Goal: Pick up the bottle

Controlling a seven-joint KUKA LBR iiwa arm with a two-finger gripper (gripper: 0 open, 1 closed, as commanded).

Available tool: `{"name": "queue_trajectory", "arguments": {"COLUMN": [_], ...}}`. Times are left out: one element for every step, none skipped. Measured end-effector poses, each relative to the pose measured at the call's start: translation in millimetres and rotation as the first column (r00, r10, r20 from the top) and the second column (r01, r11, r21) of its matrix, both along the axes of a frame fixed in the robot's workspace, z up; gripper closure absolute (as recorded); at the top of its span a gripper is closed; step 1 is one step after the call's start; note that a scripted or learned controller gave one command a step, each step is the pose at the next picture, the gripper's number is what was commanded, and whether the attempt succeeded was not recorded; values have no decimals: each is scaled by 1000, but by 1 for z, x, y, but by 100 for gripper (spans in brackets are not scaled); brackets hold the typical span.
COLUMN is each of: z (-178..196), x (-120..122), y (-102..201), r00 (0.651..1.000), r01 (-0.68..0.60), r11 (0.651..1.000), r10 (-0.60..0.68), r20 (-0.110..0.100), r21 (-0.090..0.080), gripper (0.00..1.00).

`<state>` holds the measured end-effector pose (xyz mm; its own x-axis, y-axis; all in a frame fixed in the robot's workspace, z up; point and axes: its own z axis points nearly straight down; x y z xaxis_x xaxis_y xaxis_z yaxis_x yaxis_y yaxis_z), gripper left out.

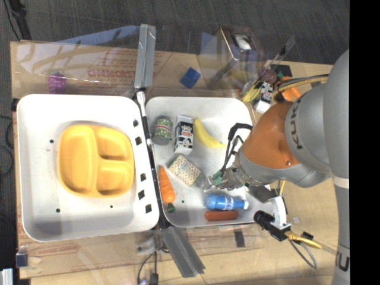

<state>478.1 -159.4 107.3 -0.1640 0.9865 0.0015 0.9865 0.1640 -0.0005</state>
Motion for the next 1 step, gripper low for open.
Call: {"name": "queue_trajectory", "arguments": {"z": [0], "x": [0], "y": [0], "r00": [1000], "r01": [0], "r11": [1000], "r10": [0], "r20": [0], "r21": [0], "gripper": [0]}}
